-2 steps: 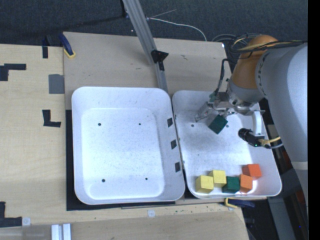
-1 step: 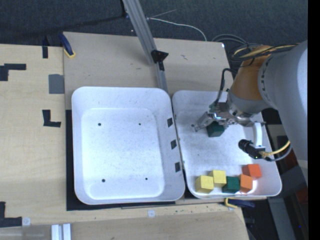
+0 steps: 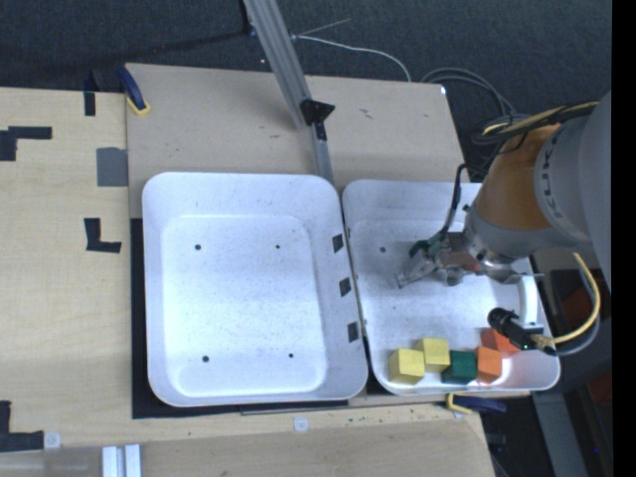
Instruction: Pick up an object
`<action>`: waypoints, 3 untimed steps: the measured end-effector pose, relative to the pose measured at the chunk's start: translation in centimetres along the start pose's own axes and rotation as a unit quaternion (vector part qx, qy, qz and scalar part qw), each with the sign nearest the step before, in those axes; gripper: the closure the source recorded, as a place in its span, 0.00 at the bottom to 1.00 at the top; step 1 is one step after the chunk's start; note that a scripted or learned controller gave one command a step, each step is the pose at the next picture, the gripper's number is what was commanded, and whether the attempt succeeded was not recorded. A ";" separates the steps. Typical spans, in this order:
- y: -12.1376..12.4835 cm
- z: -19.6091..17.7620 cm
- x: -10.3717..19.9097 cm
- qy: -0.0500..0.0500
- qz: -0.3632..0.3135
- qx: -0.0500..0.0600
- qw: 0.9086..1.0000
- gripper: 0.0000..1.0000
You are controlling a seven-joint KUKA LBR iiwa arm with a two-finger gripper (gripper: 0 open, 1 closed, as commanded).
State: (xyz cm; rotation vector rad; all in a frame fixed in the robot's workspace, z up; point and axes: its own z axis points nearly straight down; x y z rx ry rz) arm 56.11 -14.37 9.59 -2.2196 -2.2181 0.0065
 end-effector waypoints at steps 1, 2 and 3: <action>9.7 -0.9 3.0 0.000 -0.004 -0.006 1.000 0.00; 5.1 0.4 4.9 0.000 -0.001 -0.002 1.000 0.00; 1.7 0.4 3.9 0.000 0.000 -0.001 1.000 0.00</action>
